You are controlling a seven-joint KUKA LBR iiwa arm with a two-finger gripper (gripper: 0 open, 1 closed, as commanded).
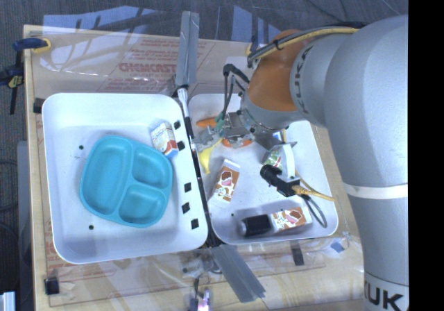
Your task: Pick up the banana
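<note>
Two shallow white plastic bins sit side by side on a wooden bench under clear sheeting, with dark carpet around it. On the floor of the left bin (62,233) lie a turquoise three-compartment plastic tray (127,180) and a small printed carton (164,137) near the divider. The right bin (326,214) holds the yellow banana (206,157), of which just a sliver shows against the left wall, beside a small brown-and-white printed packet (226,182).

The grey arm's two-finger gripper (220,135) hangs low over the bin's upper left, just above the banana; whether its claw is apart or together cannot be told.

The likely trouble is crowding. With the banana pressed to the wall, one finger may strike the rim or divider. The claw could also close on the neighbouring packet, or pinch only the banana's curved edge, so that it slips free when raised.
</note>
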